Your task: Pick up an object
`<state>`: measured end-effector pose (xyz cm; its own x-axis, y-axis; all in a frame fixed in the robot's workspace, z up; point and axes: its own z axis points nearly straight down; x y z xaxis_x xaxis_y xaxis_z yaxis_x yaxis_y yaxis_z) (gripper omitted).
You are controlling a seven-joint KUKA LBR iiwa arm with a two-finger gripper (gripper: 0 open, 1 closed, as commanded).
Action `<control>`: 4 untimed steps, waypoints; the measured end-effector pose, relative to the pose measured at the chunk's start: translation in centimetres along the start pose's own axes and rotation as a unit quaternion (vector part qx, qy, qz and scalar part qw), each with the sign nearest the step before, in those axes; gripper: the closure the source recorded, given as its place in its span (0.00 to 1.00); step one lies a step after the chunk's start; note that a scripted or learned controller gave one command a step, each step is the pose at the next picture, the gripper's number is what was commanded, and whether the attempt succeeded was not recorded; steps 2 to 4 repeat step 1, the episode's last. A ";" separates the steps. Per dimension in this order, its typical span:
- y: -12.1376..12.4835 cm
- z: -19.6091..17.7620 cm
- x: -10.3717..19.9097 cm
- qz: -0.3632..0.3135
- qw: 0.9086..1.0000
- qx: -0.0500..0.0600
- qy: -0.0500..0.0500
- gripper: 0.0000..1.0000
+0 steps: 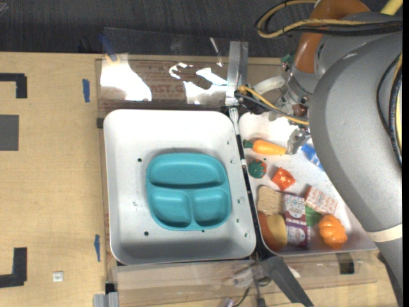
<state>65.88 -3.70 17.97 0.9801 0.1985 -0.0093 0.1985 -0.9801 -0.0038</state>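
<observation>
Clutter fills the right bin (358, 235), where the candidates for the pick are found: an orange carrot-like piece (268, 148) near the far end, a small green round piece (257, 169), a red block (283, 178), a slice of toast (269, 200), a patterned carton (294, 217), a small pumpkin-like piece (332, 231) and a brownish rounded piece (275, 230) at the near end. The gripper (297, 139) is seen low at the far end of this bin, just beside the carrot-like piece; nothing is visibly held, and whether it is spread or closed cannot be told. The left bin (121, 171) is occupied by a teal divided tray (188, 190), which is best left alone. A clean pick is probably favoured by choosing a piece that lies apart from its neighbours, such as the carrot-like piece or the red block. The tightly packed near-end group is better avoided, since neighbours could be nudged or pinched together. The bin wall should be kept clear of during the descent.
</observation>
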 end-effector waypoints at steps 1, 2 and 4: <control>4.9 2.8 -6.9 0.000 1.000 -0.001 -0.002 0.00; 4.9 2.8 -6.9 0.000 1.000 -0.001 -0.002 0.00; 4.9 2.8 -6.9 0.000 1.000 -0.001 -0.002 0.00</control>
